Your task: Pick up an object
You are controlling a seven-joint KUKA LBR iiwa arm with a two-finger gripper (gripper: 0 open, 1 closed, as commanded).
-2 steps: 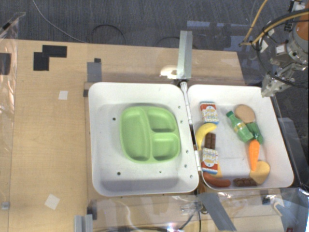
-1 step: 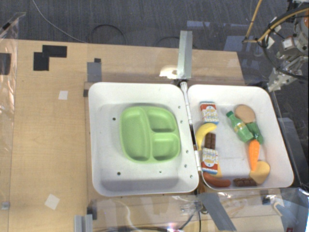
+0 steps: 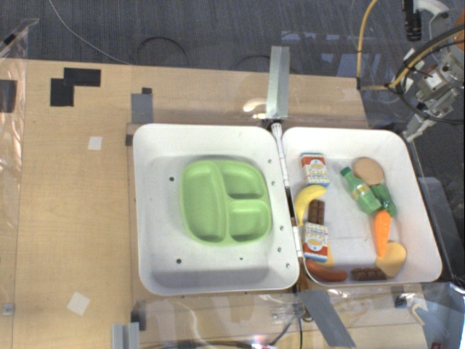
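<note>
The right bin (image 3: 407,158) holds several toy foods. A red-and-white can (image 3: 314,169) lies at its upper left, with a banana (image 3: 306,199) and a brown chocolate bar (image 3: 316,211) just below it. A second can (image 3: 316,241) and a sausage (image 3: 327,273) lie near the front wall. A green bottle (image 3: 359,187), a tan bread roll (image 3: 368,169), a carrot (image 3: 382,231) and a pale yellow piece (image 3: 393,256) sit on the right side. The gripper (image 3: 434,97) hangs at the frame's top right, above and outside the bin's far right corner, among cables.
The left bin (image 3: 156,217) holds a green divided plate (image 3: 224,201). A metal post (image 3: 278,86) stands behind the seam between the bins. Yellow and black cables (image 3: 378,20) loop near the arm. The wooden bench top (image 3: 65,195) stretches to the left.
</note>
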